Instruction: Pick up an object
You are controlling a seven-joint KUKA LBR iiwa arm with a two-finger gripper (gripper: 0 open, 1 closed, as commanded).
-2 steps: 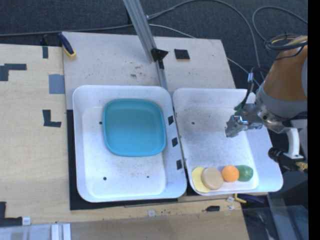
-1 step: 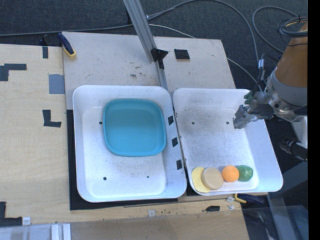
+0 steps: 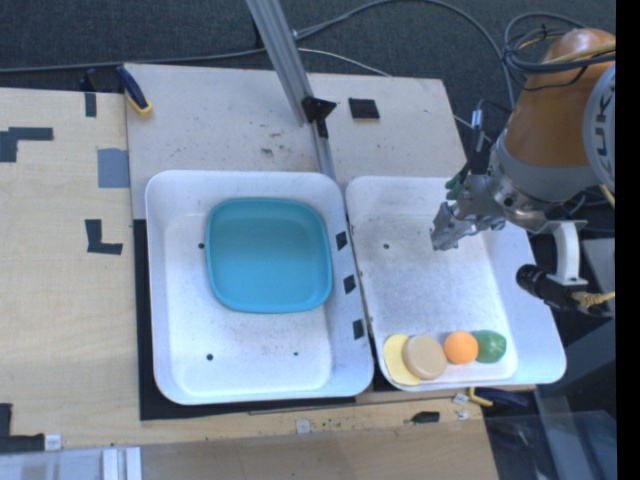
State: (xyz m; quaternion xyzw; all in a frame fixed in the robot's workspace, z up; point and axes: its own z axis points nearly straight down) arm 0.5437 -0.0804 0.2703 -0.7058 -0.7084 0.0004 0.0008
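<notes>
Hovering over the right bin, the tool is seen with nothing visibly gripped.

From left to right: a blue plate is laid flat in the left bin; along the right bin's near edge a yellow disc, a tan round piece, an orange ball and a green object are lined up, touching. Whether the tool is apart or together cannot be told.

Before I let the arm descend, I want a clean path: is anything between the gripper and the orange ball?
Nothing visible. Bare bin floor separates the gripper from the orange ball.
</notes>
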